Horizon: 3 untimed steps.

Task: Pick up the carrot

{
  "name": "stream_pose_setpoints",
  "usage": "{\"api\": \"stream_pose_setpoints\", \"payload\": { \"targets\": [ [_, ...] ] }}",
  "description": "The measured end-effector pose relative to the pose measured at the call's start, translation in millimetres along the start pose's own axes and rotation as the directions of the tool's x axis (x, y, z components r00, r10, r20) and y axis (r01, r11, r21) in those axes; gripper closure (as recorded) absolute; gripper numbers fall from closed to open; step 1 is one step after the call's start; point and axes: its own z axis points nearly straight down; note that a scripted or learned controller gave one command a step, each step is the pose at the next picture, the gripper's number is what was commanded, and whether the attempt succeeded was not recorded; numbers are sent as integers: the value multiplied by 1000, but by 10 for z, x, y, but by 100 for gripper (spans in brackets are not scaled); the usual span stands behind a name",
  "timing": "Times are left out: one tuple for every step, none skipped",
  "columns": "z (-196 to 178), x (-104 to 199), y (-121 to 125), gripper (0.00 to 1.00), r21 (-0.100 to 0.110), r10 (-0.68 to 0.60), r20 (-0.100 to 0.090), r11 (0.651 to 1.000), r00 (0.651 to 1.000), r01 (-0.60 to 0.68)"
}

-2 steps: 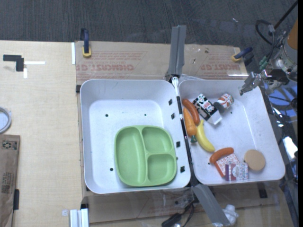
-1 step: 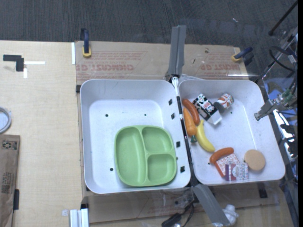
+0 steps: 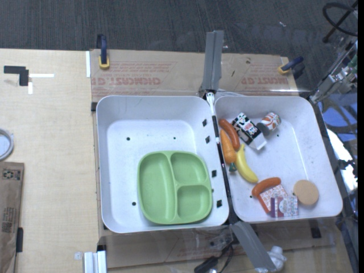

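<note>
Carrot (image 3: 227,148), orange and stubby, lies beside banana (image 3: 245,165); gripper state: cannot tell

The carrot (image 3: 228,151) lies tight against the right bin's left wall (image 3: 218,152), with a red sausage (image 3: 229,132) touching its far side and a banana (image 3: 245,166) just right; the bin's right half (image 3: 307,147) lies open

A single fixed camera looks down at a slant from above the counter (image 3: 45,95), far enough back to take in both white bins: the left bin (image 3: 114,129) and the right bin (image 3: 318,152), plus dark floor (image 3: 170,10) beyond.
</note>
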Motion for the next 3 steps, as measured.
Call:
{"api": "stream_pose_setpoints", "payload": {
  "targets": [
    [1349, -434, 417, 0, 0, -40, -1, 999, 999, 40],
    [2106, -398, -70, 0, -1, -119, -1, 993, 993, 119],
    [2788, -161, -724, 0, -1, -276, -2, 961, 961, 276]
  ]
}}
